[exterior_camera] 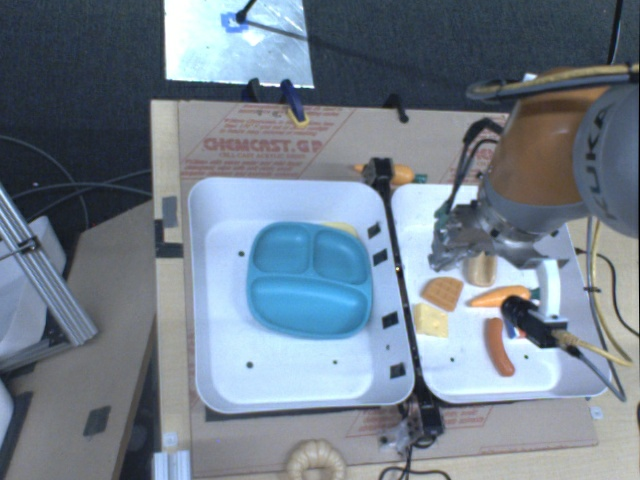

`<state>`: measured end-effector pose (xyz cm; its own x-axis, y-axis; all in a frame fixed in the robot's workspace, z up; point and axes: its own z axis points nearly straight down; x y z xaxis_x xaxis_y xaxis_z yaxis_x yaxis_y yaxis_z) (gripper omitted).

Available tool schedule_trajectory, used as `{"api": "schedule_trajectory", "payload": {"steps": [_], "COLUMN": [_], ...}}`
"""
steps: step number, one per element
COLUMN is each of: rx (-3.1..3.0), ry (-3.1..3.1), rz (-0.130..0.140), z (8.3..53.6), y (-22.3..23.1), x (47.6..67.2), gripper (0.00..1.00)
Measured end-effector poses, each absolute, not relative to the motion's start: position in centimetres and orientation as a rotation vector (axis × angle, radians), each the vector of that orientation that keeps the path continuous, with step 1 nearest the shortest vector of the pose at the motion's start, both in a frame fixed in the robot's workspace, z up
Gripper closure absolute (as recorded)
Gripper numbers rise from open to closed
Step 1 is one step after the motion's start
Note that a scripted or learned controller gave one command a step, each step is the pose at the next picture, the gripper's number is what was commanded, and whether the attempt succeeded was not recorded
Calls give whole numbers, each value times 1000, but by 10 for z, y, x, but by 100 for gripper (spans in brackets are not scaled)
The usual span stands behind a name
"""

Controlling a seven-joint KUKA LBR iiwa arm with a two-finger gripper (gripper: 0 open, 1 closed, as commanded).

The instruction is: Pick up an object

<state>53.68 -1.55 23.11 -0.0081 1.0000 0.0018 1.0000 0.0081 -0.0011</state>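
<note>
In the right bin (575,383) we list: toast wedge (442,292), cheese square (431,319), carrot (498,296), sausage (499,347), pale roll (481,268). The hand (450,249) hovers above; we cannot tell its state. Advised: centre over one item, descend straight.

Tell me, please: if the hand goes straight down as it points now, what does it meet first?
Probably the pale bread-like piece just under the hand, or the white floor of the right bin beside it. One slanted view leaves the depth unclear.
</note>
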Motion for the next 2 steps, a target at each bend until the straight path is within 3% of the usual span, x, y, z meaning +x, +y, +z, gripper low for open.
{"api": "schedule_trajectory", "payload": {"steps": [1,2], "rx": [-2210,-2214], "ry": [-2227,-2229], "rz": [3,-2], "z": [215,219], "y": [11,16], "x": [486,486], "gripper": [100,100]}}
